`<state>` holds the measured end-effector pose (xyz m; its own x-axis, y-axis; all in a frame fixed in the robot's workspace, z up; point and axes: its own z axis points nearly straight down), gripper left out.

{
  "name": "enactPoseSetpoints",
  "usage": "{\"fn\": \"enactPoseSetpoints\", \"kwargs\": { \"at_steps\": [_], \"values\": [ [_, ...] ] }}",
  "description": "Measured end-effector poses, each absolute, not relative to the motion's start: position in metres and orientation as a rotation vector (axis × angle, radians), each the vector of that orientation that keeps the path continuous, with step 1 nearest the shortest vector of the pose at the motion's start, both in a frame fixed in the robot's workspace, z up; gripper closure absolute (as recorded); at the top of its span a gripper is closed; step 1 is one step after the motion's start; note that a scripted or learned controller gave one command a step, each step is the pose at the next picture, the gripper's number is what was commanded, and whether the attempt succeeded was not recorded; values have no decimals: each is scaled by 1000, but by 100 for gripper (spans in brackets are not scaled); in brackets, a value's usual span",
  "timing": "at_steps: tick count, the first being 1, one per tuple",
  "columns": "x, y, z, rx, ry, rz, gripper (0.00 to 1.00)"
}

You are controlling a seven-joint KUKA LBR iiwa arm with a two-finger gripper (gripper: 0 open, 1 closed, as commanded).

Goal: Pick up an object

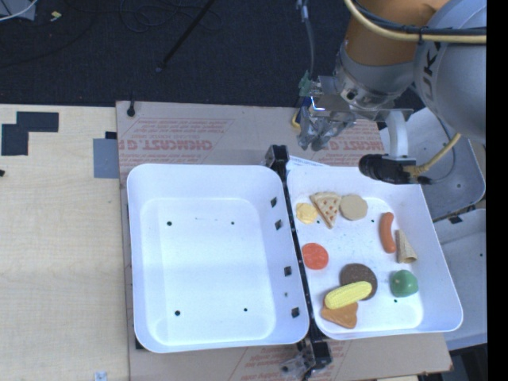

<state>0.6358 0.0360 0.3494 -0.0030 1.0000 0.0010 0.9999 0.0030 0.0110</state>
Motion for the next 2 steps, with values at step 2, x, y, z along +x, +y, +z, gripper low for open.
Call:
{"fn": "enactPoseSetpoints", "kwargs": {
  "at_steps": [2],
  "values": [
    [615, -34, 537, 2230, 2216, -7, 100]
  ]
}}
